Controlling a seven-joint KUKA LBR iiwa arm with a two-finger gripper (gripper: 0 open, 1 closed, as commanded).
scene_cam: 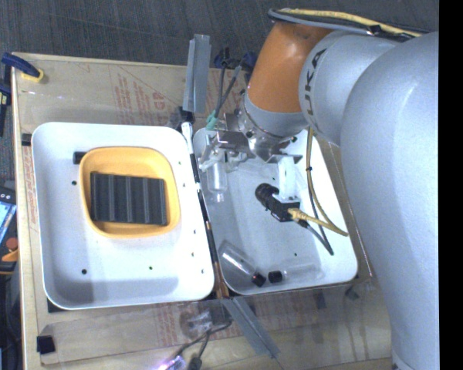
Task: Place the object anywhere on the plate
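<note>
The grey KUKA arm (378, 153) takes up the right side of the view, its orange band (282, 72) sitting just above the wrist, which hangs over the upper part of the right bin (336, 264). The plywood bench (100, 83) carries both white bins side by side, their inner rims touching along a dark seam. The left bin (62, 268) lies to the left of the right bin and holds a yellow plate (127, 159) with rounded corners; on that plate rests a dark ribbed rectangular insert (129, 199), set toward the plate's lower half.

The claw (216, 177) points down over the upper left corner of the right bin, close to the seam between the bins. A clear, pale cylindrical object (215, 182) shows at the claw's tip, but glare and the metal parts around it blur the outline, so I cannot tell how wide the claw stands or whether it grips that object. A black cable fitting (274, 201) with a yellow lead hangs below the wrist, nearer the right bin's middle. A clear, tube-like object with dark caps (247, 267) lies along the lower left edge of the right bin, well apart from the plate. Blue clamps (21, 65) grip the bench's far left corner, beyond the left bin.
</note>
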